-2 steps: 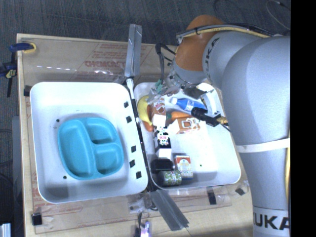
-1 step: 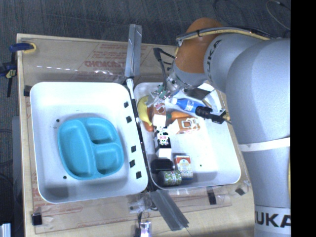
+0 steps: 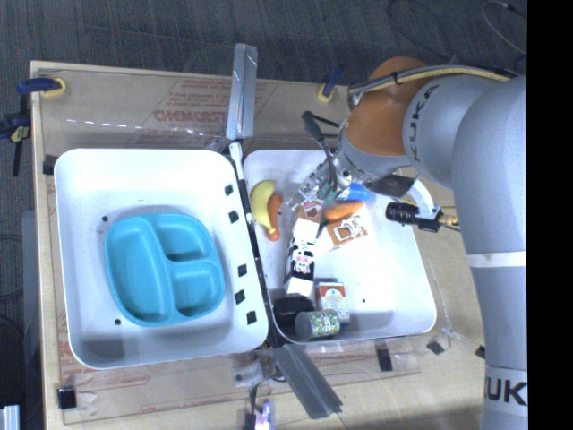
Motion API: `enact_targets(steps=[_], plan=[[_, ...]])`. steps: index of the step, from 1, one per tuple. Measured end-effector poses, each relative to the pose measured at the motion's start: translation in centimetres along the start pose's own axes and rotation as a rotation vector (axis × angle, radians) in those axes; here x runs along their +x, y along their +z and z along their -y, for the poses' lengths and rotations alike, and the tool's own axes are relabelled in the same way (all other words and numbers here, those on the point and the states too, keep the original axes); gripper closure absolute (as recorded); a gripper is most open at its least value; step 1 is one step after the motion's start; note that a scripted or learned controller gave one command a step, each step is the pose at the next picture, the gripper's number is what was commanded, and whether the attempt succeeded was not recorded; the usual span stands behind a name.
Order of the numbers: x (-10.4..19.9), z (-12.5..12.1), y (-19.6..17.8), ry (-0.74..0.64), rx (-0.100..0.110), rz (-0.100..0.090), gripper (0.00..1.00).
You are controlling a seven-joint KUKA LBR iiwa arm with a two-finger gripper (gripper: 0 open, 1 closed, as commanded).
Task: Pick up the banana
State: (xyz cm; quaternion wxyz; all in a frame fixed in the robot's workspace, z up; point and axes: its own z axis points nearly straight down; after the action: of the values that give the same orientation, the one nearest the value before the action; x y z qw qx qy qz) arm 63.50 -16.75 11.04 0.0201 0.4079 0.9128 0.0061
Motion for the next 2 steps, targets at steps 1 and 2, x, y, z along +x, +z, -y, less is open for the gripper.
enact_targets(steps=[1,2], plan=[[0.8,1.0,1.9,0.003,0.026,-0.03,0.0],[3.2,-3.3,1.1,0.306,0.039,-0.002,0.0]])
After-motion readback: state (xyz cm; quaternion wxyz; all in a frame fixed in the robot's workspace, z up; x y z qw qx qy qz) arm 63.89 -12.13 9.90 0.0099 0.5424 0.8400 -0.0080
